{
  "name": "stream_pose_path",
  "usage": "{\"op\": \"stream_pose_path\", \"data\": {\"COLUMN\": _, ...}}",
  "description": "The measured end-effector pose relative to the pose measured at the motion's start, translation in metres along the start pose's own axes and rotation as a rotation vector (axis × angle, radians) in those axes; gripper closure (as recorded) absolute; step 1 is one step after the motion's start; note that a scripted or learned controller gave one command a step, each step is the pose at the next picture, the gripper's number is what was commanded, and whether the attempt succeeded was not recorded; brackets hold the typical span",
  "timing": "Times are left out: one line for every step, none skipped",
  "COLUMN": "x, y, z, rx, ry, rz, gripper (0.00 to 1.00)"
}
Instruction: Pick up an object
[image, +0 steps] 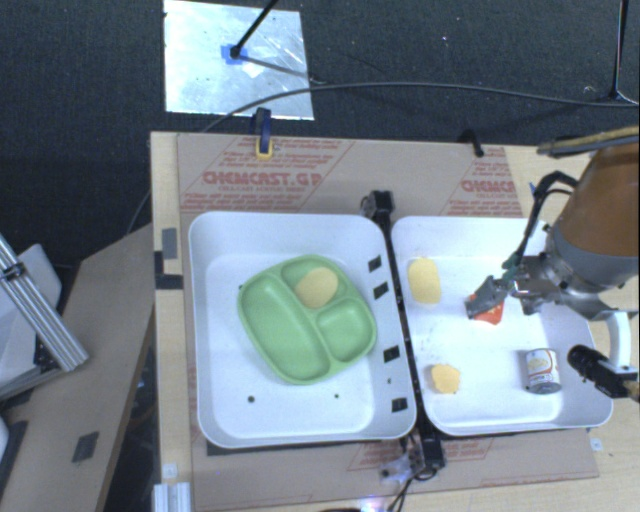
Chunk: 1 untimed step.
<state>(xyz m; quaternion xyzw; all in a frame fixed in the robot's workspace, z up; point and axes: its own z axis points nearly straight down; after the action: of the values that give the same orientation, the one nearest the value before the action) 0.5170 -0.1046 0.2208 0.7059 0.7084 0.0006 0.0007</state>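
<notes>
Orange-red and small, the crumpled soft object (489, 315) lies in the right white plastic bin (470, 420), in the upper right part of its floor. Its shape is not regular, and its upper part is covered by the dark grey hand (487, 299), so I see mostly its lower orange edge. The hand sits directly on this object and seems to touch it. I cannot tell if the fingers are spread or pressed together, because they look like one dark mass from this angle, and I cannot tell if the object is between them.

The grey arm (585, 265) with its orange band (605, 200) reaches in from the right side, over the right edge of the bin, and the wrist points to the left and a little down toward the bin floor.

In the same bin there are a pale yellow oblong block (425, 280) near the upper left, a small yellow lump (445, 378) lower down, and a small silver can with a red label (541, 371) near the lower right corner. All three are apart from the hand.

The left white plastic bin (215, 330) holds a light green divided plate (290, 345), and a round yellow piece (318, 287) rests in its upper compartment. Both bins stand on a brown cardboard-covered table (300, 170).
</notes>
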Motion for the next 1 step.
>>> {"op": "stream_pose_path", "data": {"x": 0.0017, "y": -0.0101, "z": 0.0507, "rx": 0.005, "ry": 0.002, "rz": 0.002, "gripper": 0.0}}
